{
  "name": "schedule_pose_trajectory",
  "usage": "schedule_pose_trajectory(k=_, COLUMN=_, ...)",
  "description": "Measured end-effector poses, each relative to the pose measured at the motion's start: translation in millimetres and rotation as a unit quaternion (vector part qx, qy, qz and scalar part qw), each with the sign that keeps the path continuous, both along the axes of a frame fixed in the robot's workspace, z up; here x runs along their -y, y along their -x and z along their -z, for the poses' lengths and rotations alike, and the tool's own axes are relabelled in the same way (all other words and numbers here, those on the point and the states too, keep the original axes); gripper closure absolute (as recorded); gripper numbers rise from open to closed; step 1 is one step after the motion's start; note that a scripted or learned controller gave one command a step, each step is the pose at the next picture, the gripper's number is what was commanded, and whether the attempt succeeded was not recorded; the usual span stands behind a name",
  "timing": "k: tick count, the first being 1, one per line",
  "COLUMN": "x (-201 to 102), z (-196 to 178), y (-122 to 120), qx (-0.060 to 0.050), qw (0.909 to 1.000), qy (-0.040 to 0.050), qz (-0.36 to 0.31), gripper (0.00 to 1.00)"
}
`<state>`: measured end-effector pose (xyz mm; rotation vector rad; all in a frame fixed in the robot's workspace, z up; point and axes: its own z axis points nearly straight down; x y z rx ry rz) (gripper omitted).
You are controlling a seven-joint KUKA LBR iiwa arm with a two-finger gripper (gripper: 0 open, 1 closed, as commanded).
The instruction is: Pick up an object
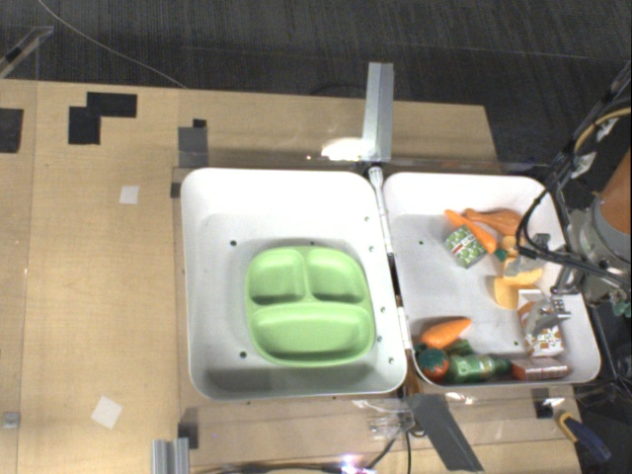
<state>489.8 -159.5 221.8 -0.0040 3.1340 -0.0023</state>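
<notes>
though half cut off, gripper [549, 316] over toys [474, 366] in right bin [425, 265]

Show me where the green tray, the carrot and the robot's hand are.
green tray [310, 303]: camera view, middle ridge between its compartments.
carrot [446, 332]: camera view, middle of its orange body.
hand [549, 316]: camera view, between the fingertips.
</notes>
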Motion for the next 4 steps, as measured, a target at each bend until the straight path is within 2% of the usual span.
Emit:
schedule_pose_trajectory(k=1, x=46.5, z=114.4, y=-8.7, qx=-0.005, qw=0.9982, qy=-0.0014, qz=-0.06, gripper=0.0)
schedule_pose_trajectory(k=2, x=-7.1, z=130.8, y=-30.0, qx=0.004, qw=0.9886, qy=0.003, qz=-0.151, gripper=0.0)
schedule_pose_trajectory(k=3, x=-72.8, z=133.0, y=-143.7, qx=0.004, qw=0.9752, qy=0.0, qz=-0.221, gripper=0.0)
schedule_pose_trajectory(k=4, x=-57.4, z=122.9, y=-52.3, qx=0.0, qw=0.9756, qy=0.0013, qz=-0.219, gripper=0.0)
